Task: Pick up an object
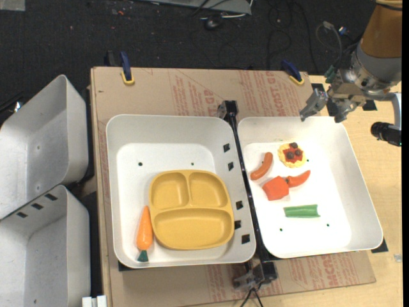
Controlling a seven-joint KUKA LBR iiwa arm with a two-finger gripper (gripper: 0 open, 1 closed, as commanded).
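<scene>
My gripper (326, 107) hangs open above the back edge of the right bin (358, 190), with nothing between its fingers. Below it in that bin lie a small tart with dark berries (293, 154), a red sausage (262, 166), an orange-red wedge piece (277, 188) touching a small curved red piece (298, 179), and a green strip (301, 212). In the left bin (128, 171) a yellow divided tray (190, 208) sits next to an orange carrot (144, 229).
Two more white bins (38, 133) stand off the bench at the left. Blue clamps (126, 69) hold the brown board at its back edge. Cables and a grey bar lie on the dark floor behind.
</scene>
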